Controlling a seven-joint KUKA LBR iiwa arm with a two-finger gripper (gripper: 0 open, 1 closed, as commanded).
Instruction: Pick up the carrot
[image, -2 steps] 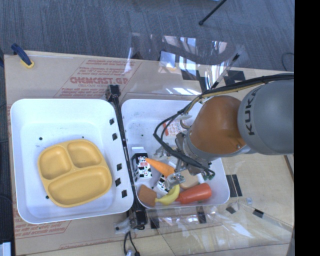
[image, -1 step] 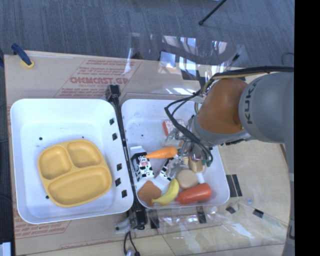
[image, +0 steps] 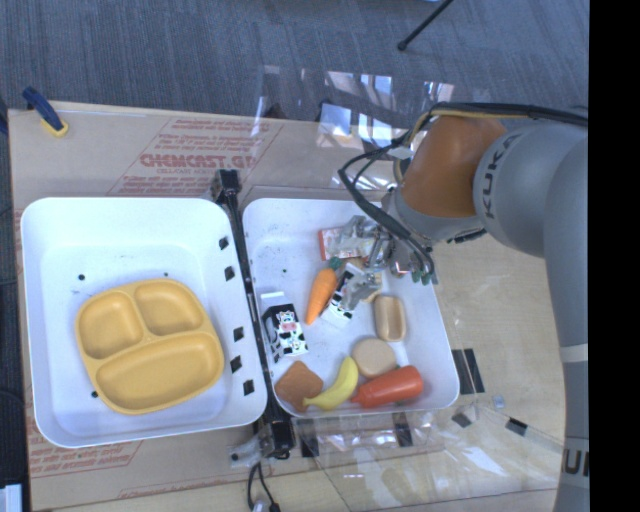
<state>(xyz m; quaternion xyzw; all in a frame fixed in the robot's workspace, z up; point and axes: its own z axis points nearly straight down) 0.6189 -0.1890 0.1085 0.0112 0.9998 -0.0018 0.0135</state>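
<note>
Carrot (image: 321, 293) lies in the upper middle of the right-hand bin (image: 262, 232), just right of the frame's centre, slanting with its thick green-topped end toward the upper right and its point toward the lower left. My gripper (image: 352, 290) hangs just beside that green end, on the carrot's right, and its light-coloured fingertips (image: 343, 303) reach down close to the bin floor. From this high slanted view the tips blur into the clutter around them, so I cannot tell how far apart they stand, and I see nothing held between them; the carrot looks to be resting on the bin floor. My grey arm (image: 530, 190) with its orange band (image: 450, 165) comes in from the upper right of the frame, black cables looping over the wrist.

Below the carrot, toward the lower left of this bin, is a small black and white cow-patterned toy (image: 286, 332). Along the bin's bottom edge sit a brown wedge (image: 298, 383), a yellow banana (image: 338, 387) and a red piece (image: 391, 386), with a round tan piece (image: 371, 356) above them and a bread-like bun (image: 389, 317) above that. A red and silver packet (image: 340, 240) lies near the top of the bin, partly under my wrist.

The left-hand bin (image: 60, 240) holds a yellow divided plate (image: 150, 345).
</note>
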